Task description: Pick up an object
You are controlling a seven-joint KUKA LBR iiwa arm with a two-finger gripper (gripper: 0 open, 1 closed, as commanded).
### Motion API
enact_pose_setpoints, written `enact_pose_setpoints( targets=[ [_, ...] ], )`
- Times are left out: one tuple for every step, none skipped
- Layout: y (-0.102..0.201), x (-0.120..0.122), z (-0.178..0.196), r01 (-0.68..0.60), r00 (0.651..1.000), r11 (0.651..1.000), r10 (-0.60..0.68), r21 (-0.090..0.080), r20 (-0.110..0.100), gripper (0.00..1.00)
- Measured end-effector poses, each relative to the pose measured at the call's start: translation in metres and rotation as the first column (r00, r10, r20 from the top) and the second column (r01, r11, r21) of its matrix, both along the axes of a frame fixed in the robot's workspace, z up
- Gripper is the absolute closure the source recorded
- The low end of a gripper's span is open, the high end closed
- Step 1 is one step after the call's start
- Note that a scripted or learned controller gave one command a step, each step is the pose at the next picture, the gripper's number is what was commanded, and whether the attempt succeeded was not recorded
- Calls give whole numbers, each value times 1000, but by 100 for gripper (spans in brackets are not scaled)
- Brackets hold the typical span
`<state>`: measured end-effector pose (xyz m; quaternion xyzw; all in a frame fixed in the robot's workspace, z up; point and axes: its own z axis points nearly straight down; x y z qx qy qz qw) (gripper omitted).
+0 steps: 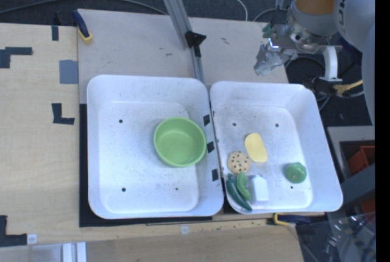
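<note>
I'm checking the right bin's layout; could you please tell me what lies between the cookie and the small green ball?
In the camera view, the yellow oval piece lies between the cookie and the green ball, slightly behind their line.

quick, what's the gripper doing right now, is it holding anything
Gripper: above the right bin's far edge, nothing seen in it; open or shut cannot be told.

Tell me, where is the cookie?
The round tan cookie with dark chips lies in the right white bin, near its front left corner, just below-left of the yellow oval piece and above the green leafy piece.
</note>
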<state>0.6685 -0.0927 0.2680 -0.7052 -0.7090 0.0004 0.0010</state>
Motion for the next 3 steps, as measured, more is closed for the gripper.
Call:
enact_pose_setpoints(
  targets=[
    [58, 0, -19, -1, 1000, 1000, 1, 1, -1, 100],
    [107, 9, -34, 0, 1000, 1000, 0, 0, -1, 100],
    [157, 9, -28, -1, 1000, 1000, 1, 1, 1, 100]
  ],
)
